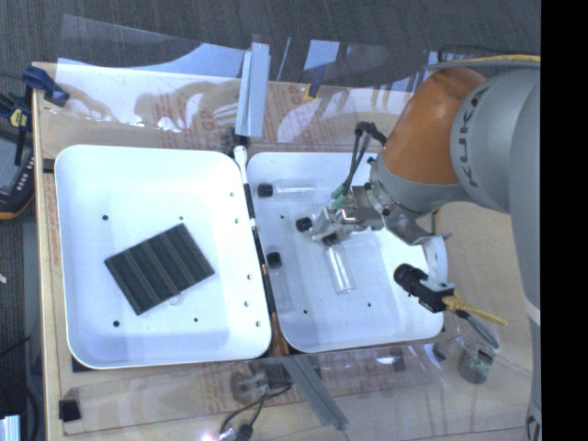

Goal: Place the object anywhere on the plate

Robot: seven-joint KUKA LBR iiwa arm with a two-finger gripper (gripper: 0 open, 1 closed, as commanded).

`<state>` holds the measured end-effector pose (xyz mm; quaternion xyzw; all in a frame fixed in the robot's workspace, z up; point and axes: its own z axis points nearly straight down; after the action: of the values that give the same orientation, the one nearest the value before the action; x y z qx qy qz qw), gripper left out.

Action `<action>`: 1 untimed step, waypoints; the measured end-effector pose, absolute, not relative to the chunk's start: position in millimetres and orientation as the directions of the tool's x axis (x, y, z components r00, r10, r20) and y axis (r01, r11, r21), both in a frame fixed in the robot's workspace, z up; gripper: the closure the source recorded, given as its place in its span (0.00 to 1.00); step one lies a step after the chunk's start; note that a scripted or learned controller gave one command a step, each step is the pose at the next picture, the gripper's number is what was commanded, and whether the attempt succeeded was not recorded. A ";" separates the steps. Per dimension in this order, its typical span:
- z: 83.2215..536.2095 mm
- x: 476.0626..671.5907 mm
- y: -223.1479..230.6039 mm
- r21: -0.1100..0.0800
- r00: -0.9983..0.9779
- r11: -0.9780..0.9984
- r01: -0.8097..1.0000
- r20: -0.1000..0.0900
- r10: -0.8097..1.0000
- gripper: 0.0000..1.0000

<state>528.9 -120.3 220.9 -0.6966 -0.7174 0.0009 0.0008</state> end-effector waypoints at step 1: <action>190.6 509.8 -2.5 -0.005 -0.032 0.032 0.999 0.000 1.000 1.00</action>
<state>509.8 -2.5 190.6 -0.6959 -0.7182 0.0019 0.0015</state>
